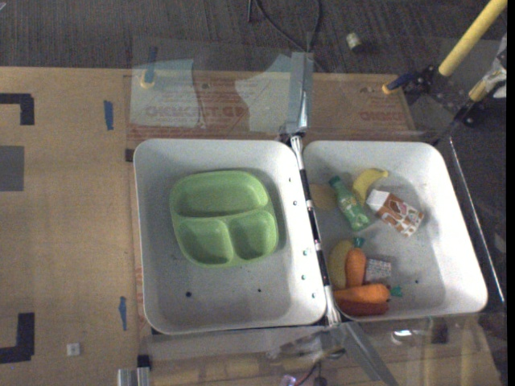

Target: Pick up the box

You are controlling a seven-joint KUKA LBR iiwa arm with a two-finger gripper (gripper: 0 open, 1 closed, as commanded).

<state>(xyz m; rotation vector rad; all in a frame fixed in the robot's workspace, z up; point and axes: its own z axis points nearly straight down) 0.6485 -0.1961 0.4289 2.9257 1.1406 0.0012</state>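
one box in right bin

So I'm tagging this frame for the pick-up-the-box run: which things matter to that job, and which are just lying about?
Job:
- small white-and-orange carton box, lying in the right white bin

Lying about:
- green three-compartment plastic tray in the left white bin
- green bottle
- yellow banana
- orange carrots
- small grey packet
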